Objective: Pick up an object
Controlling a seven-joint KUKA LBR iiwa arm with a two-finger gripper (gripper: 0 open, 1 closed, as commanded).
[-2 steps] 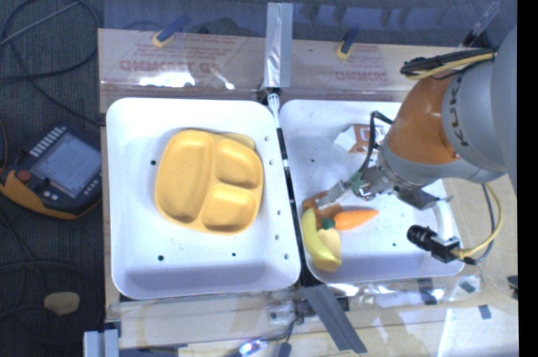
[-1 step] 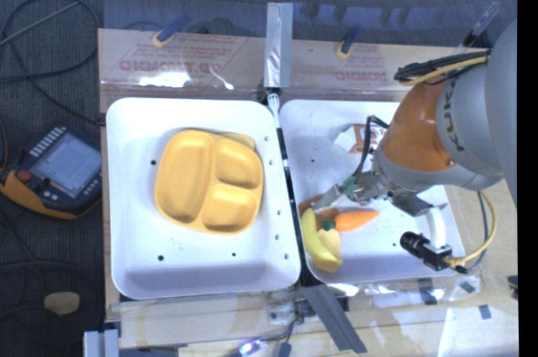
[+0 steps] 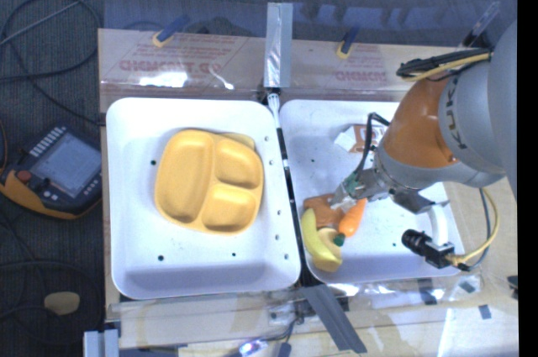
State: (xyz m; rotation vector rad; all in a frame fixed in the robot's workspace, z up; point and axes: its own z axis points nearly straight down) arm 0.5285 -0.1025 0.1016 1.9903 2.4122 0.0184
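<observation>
Down in the right bin [image 3: 420, 107], the gripper [image 3: 351, 194] sits low over a small cluster of toy food gathered against the bin's near-left corner. A carrot [image 3: 353, 217] lies just under and beside the gripper tip; its long axis runs on a slant, the orange body rising up and to the right toward the gripper and the green stem end [image 3: 338, 240] pointing down and to the left, where it touches the banana [image 3: 319, 244]. Whether the fingers are apart, together or clamped on the carrot cannot be told, since the wrist and the grey body of the arm [image 3: 471, 120] cover them from this angle.

The banana lies along the right bin's left wall, curved, its long axis running roughly from the bin's middle toward its near edge, with the thicker yellow bulk at the near end. A brown piece [image 3: 319, 207] rests just above the banana and left of the carrot, touching both. Further toward the far side of the right bin, beside the orange band of the arm, a small white-and-brown item [image 3: 353, 137] is partly hidden and too unclear to name.

Left of the right bin, across the shared rim, the left bin [image 3: 126, 246] holds a yellow divided tray [image 3: 210, 181] lying flat near its middle. Well left of both bins, a handheld pendant [image 3: 52, 172] lies on the dark floor.
</observation>
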